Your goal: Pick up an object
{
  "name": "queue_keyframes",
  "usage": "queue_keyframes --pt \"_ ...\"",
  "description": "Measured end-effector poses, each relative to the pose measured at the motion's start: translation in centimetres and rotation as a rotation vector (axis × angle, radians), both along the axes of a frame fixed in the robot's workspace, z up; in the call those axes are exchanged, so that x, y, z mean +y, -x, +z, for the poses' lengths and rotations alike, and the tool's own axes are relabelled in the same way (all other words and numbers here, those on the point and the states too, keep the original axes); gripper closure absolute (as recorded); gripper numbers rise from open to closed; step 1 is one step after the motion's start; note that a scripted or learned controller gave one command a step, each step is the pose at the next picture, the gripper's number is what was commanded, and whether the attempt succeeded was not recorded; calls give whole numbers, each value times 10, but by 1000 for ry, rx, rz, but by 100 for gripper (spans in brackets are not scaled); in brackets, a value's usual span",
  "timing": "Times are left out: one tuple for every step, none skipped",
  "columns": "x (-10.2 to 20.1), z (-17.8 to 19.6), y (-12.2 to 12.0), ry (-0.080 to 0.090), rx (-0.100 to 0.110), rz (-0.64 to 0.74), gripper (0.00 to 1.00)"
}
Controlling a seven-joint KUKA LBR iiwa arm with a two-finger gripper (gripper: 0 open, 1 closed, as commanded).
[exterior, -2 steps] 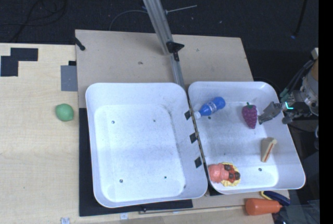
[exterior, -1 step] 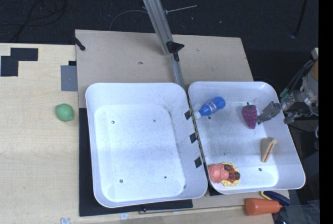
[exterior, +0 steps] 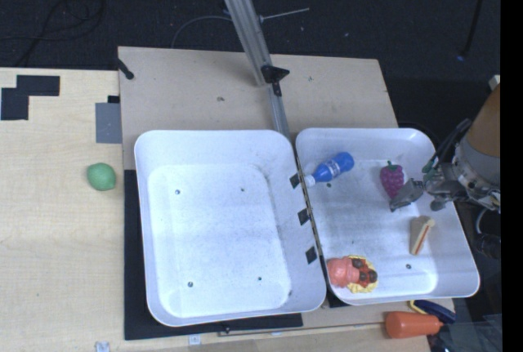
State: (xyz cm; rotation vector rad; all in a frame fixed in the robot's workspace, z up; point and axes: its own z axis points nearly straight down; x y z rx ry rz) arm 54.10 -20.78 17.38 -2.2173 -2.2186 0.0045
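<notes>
Green ball [exterior: 102, 176]: lies alone on the pale wood of the bench [exterior: 49, 203], well left of both bins.
Left bin [exterior: 163, 148]: shallow, white, with rounded corners and a few small dark dots on its floor; it touches the right bin along a seam with black clips.
Metal rail [exterior: 245, 20]: a grey slotted bar slanting from the top of the view down to the back edge between the bins.
Right bin [exterior: 368, 138]: white, holding four things, all apart from one another.
Blue bottle [exterior: 333, 167]: lies on its side near the back left corner of the right bin, white cap toward the seam; no label can be read.
Red and yellow toy [exterior: 352, 273]: a lumpy, soft-looking piece at the front left corner of the right bin.
Purple fruit [exterior: 392, 177]: looks like a small bunch of grapes with a green stem, toward the back right, just left of the gripper.
Sandwich wedge [exterior: 421, 234]: tan with a red stripe, lying near the right wall, just in front of the gripper.
Orange thing [exterior: 412, 324]: lies on the bench in front of the right bin.
Arm [exterior: 482, 154]: reaches in low from the right over the bin's right rim, the orange band at the view's edge.
Gripper [exterior: 406, 197]: points left, between the purple fruit and the sandwich wedge; nothing shows between its fingers, and I cannot tell whether they are spread or closed.
Writing: none can be read.
</notes>
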Motion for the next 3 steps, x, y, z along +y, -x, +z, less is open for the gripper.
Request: queue_keyframes --pt "4 -61 -5 0 0 0 0" --pt "4 -83 -5 1 -5 0 0" --pt "3 -71 -5 2 -7 -1 100"
